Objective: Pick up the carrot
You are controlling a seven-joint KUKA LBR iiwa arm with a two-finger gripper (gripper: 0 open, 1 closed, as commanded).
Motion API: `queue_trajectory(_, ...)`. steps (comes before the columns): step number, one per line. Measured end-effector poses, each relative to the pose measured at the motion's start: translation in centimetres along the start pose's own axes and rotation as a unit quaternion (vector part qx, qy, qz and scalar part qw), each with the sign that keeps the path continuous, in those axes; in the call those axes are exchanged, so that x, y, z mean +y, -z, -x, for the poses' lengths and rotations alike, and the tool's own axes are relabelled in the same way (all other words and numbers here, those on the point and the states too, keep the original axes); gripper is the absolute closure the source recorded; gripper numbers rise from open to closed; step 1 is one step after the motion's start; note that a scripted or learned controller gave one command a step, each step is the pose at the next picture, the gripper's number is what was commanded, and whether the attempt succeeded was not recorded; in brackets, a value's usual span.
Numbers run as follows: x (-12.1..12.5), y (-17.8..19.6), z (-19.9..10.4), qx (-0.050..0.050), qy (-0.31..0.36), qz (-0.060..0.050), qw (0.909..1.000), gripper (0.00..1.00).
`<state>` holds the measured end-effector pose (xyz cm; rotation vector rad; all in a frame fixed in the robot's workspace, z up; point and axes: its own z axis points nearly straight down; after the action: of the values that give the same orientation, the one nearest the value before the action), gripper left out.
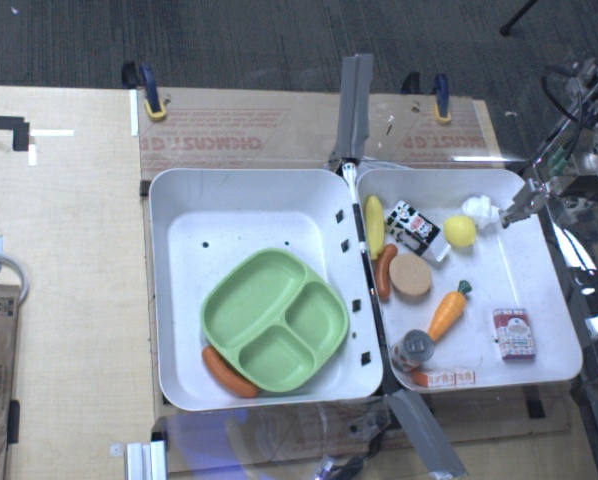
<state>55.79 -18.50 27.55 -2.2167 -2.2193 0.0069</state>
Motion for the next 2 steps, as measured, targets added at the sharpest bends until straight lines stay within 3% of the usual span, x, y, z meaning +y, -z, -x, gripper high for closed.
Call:
queue_trajectory(1, -8.0, -10.3, -3.6, 0.001, 0.128, 0.000, 0.9918, 0.00)
queue_trajectory(2, -4.5, -18.6, -5.3, 0.000, 0.175, 0.001, 0.9846, 0.00)
